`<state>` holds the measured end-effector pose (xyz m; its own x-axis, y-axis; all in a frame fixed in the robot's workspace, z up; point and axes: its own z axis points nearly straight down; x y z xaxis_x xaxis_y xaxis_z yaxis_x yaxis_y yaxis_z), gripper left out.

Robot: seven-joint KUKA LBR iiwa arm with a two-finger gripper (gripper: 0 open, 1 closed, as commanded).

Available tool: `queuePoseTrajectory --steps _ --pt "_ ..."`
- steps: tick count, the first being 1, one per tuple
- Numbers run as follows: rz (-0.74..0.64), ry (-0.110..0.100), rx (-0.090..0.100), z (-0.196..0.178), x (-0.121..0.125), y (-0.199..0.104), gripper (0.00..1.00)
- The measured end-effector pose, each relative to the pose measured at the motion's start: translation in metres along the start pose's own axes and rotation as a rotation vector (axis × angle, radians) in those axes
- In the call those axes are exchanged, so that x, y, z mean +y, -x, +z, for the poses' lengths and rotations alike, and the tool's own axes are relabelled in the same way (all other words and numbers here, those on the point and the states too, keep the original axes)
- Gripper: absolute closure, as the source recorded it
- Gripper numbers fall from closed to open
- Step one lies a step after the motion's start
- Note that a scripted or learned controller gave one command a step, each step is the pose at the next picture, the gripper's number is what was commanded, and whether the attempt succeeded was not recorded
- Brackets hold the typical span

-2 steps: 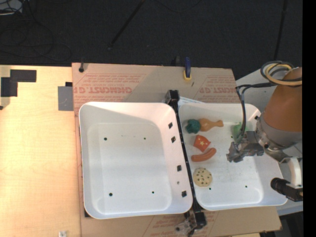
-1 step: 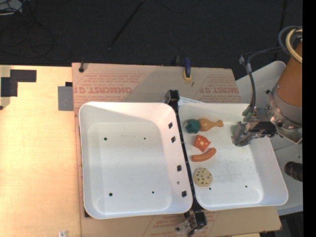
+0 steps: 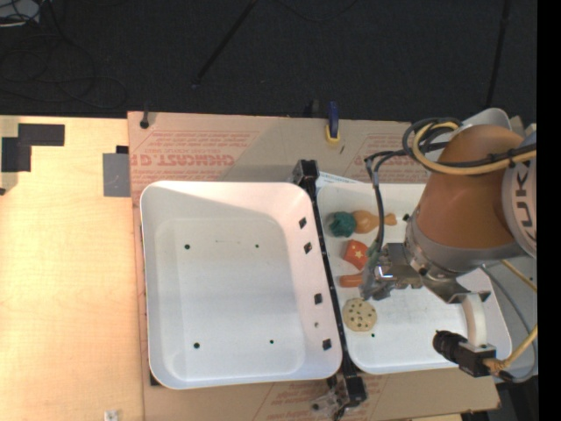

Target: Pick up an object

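Note:
The right bin [image 3: 412, 349] holds several small objects. A green lump [image 3: 341, 224] lies next to a yellow-orange piece [image 3: 365, 221] near the bin's far left. A red piece [image 3: 355, 253] lies below them, and an orange stick [image 3: 351, 280] lies closer still. A round tan disc with dark dots [image 3: 358, 314] lies closest to me. My gripper [image 3: 382, 281] is low over the bin, just right of the red piece and the orange stick and above the disc. The arm's orange band [image 3: 465, 191] hides the bin's right half.
The left bin [image 3: 158, 235] stands beside the right one, with black clips [image 3: 307, 175] along the shared wall. Both rest on a cardboard sheet [image 3: 219, 143] on the wooden bench [image 3: 61, 279]. A black part of the arm [image 3: 460, 349] and cables [image 3: 434, 134] hang over the right bin.

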<state>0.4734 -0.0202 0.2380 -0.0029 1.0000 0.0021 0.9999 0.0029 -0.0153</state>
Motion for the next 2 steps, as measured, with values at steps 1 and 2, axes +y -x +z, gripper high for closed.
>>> queuePoseTrajectory --steps 1,2 --pt "0.008 0.014 -0.005 -0.032 0.001 0.062 1.0" --pt "-0.001 0.021 -0.001 -0.12 0.004 0.018 1.0"
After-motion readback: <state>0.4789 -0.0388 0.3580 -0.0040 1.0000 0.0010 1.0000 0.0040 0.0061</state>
